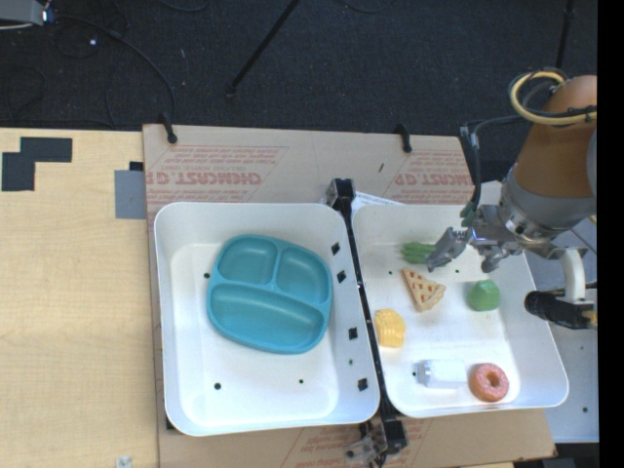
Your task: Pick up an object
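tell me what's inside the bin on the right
The right bin holds a waffle wedge, a corn piece, a green ball, a pink donut, a small pale item and a green piece partly covered by the gripper.

Lighting: bright, even, overhead. White bins (175,261) near overexposed; soft shadows under items. Dark floor (292,47) underexposed. Focus: slightly soft overall, perhaps low resolution. No marked edge distortion.
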You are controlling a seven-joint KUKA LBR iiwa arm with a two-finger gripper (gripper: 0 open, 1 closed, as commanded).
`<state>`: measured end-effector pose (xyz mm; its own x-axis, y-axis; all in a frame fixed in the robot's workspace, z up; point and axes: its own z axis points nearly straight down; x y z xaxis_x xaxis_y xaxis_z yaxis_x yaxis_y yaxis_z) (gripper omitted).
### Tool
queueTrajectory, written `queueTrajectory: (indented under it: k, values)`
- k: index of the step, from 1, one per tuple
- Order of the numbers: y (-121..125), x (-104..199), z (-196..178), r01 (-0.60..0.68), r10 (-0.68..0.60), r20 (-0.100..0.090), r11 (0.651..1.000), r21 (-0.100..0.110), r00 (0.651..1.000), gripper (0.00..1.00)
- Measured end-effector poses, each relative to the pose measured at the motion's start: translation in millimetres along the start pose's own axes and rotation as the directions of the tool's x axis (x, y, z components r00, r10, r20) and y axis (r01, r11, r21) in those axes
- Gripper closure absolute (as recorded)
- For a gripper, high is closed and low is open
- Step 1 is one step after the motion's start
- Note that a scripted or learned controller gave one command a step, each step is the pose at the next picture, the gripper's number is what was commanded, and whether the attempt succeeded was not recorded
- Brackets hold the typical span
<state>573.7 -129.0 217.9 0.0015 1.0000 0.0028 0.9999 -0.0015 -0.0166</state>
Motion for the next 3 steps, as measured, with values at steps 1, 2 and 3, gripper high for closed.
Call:
queueTrajectory:
  k: [1, 2, 3]
  values:
    - [3, 0, -7, 0.002, -0.002, 0.002, 1.000, -0.013, 1.000, 0.00]
    - [5, 6, 38, 0.002, -0.002, 0.001, 1.000, -0.009, 1.000, 0.00]
    - [14, 1, 93, 0.001, -0.001, 0.001, 1.000, -0.009, 1.000, 0.00]
